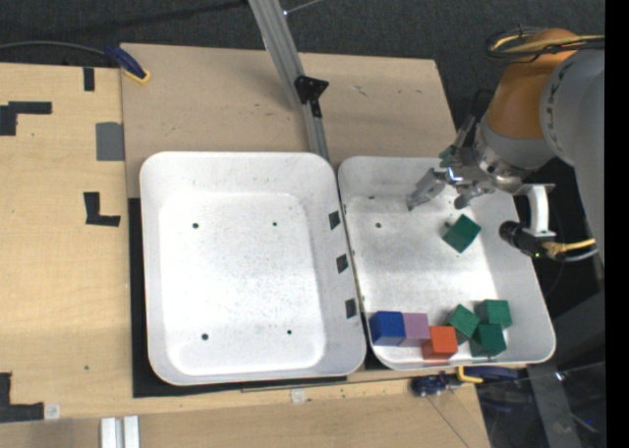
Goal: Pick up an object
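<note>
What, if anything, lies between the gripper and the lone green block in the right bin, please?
Nothing visible does. The gripper hangs open above the right bin, and the lone green block lies just below and right of it. The other blocks are clustered along the bin's near edge.
</note>
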Tool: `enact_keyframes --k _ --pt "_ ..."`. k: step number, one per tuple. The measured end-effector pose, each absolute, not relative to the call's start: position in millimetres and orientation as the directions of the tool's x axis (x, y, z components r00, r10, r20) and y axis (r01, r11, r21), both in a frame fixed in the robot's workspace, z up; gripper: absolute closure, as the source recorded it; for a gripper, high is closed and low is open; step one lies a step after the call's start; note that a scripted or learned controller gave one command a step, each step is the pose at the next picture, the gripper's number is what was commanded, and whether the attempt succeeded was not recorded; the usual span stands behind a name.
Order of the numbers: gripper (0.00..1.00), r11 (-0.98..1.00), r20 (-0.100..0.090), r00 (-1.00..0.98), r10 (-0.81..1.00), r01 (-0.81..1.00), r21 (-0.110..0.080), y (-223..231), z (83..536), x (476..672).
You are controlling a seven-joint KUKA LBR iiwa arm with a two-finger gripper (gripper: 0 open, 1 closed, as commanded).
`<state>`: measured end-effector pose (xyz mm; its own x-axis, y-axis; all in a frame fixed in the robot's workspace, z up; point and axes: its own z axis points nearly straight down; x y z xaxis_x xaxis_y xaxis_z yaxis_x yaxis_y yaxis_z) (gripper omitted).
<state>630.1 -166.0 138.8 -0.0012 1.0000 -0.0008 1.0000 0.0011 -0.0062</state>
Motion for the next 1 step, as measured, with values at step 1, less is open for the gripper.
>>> enact_keyframes --k 1 --pt "0.00 0.001 0.000 -0.001 1.000 1.000 -0.007 -164.9 88.0 628.6"
